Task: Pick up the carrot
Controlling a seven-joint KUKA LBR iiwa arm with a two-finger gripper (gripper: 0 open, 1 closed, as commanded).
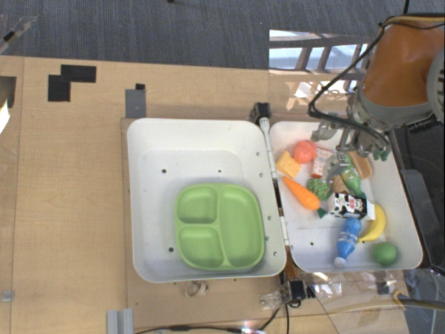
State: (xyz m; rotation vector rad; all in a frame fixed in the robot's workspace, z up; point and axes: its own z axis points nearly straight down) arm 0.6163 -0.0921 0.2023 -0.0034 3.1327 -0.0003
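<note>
Overhead slanted view of your counter (69, 207) with two shallow white bins side by side. The left bin (149, 152) carries a green divided plate (220, 226) lying flat toward its 6 o'clock side. The right bin (407, 235) holds the clutter you must sort through.

The carrot (301, 193) lies near the right bin's 9 o'clock wall, tip pointing to 10 o'clock and its green stub toward 4 o'clock, unheld and apart from the pincer. At its 11 o'clock sits a yellow wedge (288, 165); a pink ball (304, 151) lies just beyond that. A green broccoli-like piece (319, 187) lies just beside the carrot at 2 o'clock. A black-and-white carton (348, 204) lies at the carrot's 3 o'clock, with a blue bottle (347, 240), a banana (376, 226) and a green ball (384, 253) spread toward the bin's 5 o'clock corner.

Your arm (400, 65) enters from 2 o'clock. The pincer (341, 164) hangs over the clutter at the carrot's 2 o'clock; how far it is spread, and whether it grips anything, you cannot tell here.
</note>
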